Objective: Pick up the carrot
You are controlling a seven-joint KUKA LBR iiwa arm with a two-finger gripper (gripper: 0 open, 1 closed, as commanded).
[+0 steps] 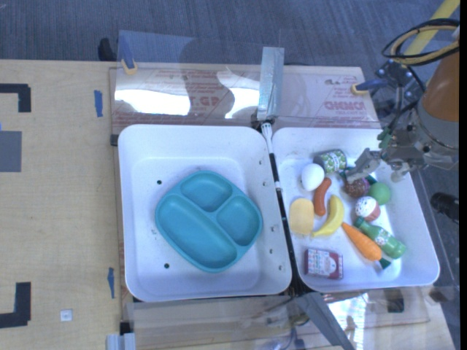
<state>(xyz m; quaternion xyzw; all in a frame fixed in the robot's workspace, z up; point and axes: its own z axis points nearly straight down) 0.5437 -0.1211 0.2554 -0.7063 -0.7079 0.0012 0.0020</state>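
The claw (pixel 363 168) hangs over the right bin (pixel 427 257), near a dark red fruit (pixel 357 187). Whether it is spread cannot be told. The carrot (pixel 362 242) lies apart.

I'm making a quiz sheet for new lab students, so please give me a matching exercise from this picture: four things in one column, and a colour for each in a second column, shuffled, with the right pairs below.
Things
1. carrot
2. banana
3. divided tray
4. egg

Colours
A. white
B. orange
C. teal
D. yellow

Pairs: 1-B, 2-D, 3-C, 4-A

The carrot, banana and egg lie in the right bin; the divided tray lies in the left bin.
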